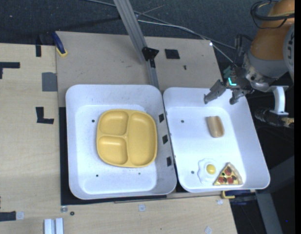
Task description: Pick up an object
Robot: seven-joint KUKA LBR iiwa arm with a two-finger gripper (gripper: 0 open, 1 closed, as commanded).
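The end effector [222,95] is hovering at the upper right of the frame, over the top rim of the right bin [189,97]. Its two dark fingers [212,92] are standing apart, with nothing between them. The grey arm [272,43] with its orange band is reaching in from the right edge of the frame, just above the bin's upper right corner.

Three toy foods are lying in the right bin. A tan bread roll [215,126] is sitting near the middle of the bin, below the spread fingers and apart from them. A fried egg [208,170] is resting in the lower part of the bin, and a pizza slice [228,175] is lying just beside it on its right, near the bin's lower right corner.

The left bin [77,130] is holding a yellow divided plate [127,138] with three compartments, lying flat in the middle of the bin.

Both bins are sitting side by side on the tabletop [23,145], which is bearing several dark tape marks along its left side. A grey metal bar [130,21] is slanting down from the top of the frame toward the gap between the bins.
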